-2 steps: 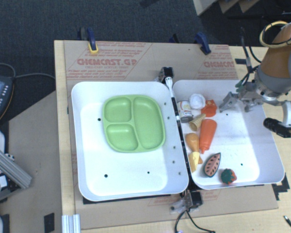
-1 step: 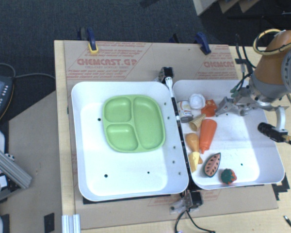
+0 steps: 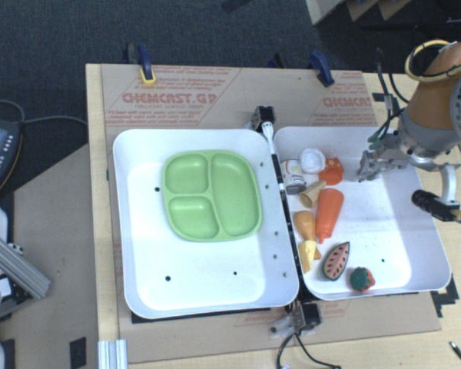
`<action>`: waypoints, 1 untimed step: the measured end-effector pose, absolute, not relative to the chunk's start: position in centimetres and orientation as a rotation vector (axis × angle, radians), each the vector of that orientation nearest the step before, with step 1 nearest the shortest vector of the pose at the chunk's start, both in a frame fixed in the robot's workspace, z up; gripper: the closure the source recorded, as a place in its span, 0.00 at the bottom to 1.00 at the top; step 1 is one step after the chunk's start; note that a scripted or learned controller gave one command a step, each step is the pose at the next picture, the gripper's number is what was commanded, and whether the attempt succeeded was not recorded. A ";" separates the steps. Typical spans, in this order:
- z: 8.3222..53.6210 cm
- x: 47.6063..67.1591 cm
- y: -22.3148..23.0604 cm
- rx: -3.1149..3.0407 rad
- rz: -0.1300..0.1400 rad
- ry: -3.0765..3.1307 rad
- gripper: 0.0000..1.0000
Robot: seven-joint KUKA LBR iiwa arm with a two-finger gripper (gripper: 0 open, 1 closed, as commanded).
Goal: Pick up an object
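Your gripper (image 3: 369, 166) hovers over the right bin (image 3: 415, 275), grip state unclear; next, reach left and down to the carrot (image 3: 328, 211).

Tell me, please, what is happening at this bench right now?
A grey robot arm reaches in from the right, and its gripper hangs over the right bin near the far edge, with nothing seen between its fingers. The toy food lies along that bin's left side: an orange carrot, a watermelon slice and other pieces. The left bin holds a green divided plate. Nothing has been picked up yet.
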State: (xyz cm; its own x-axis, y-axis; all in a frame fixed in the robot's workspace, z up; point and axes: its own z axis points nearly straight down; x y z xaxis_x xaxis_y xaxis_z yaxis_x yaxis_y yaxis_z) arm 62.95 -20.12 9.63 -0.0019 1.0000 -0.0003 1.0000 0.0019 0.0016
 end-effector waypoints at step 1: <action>15.7 62.4 -19.9 2.218 0.004 2.217 1.00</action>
State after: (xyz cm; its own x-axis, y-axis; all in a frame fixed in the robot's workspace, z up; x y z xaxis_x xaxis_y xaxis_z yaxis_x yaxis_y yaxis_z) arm 62.38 -19.92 15.75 0.0002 1.0000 -0.0022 1.0000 -0.0002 0.0058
